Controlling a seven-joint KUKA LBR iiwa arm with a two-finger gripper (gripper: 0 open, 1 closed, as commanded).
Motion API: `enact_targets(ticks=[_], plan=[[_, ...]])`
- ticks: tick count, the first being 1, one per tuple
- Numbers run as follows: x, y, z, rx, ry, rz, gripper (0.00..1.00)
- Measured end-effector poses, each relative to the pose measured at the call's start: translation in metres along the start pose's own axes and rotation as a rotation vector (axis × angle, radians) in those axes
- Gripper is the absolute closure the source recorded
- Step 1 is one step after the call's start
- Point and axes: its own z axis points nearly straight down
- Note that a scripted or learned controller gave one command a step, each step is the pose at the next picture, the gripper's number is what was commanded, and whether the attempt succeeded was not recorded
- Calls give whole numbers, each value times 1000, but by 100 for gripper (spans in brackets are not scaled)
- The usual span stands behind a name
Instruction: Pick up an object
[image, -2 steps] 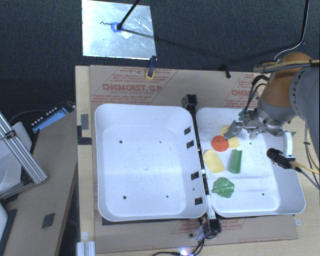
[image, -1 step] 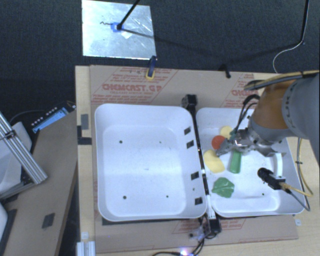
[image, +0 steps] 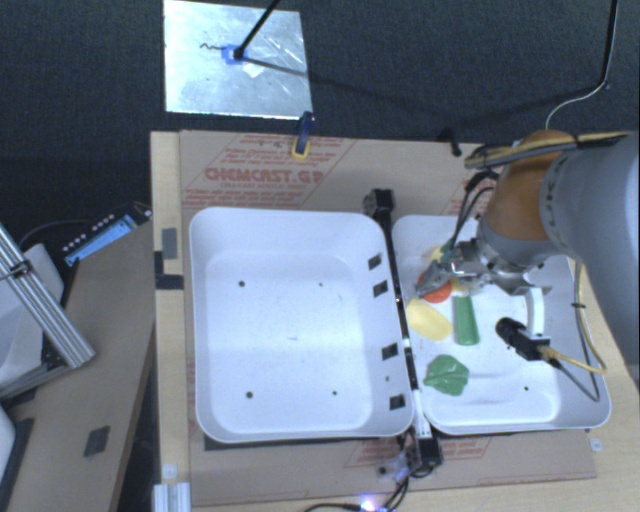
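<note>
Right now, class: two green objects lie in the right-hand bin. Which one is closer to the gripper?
The upright green cylinder, lying just below the gripper beside the yellow object. The leafy green piece sits farther toward the bin's near edge.

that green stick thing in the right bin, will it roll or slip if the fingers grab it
The green stick looks rounded and smooth, so it may roll sideways if nudged. It seems stiff and probably light. It lies close beside the yellow piece, so a push could shift both.

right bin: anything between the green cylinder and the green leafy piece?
Camera view: bare white bin floor separates the green cylinder from the green leafy piece. The yellow piece lies left of the cylinder, off that line.
</note>
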Motion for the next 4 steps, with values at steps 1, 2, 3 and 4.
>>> enact_targets(ticks=[1, 2, 3, 4], plan=[[-2, 0, -11, -1, 0, 3, 100], [-30, -21, 1, 4, 0, 7, 100], [-28, -19, 0, 2, 0, 6, 0], [-32, -71, 0, 4, 1, 8, 0]])
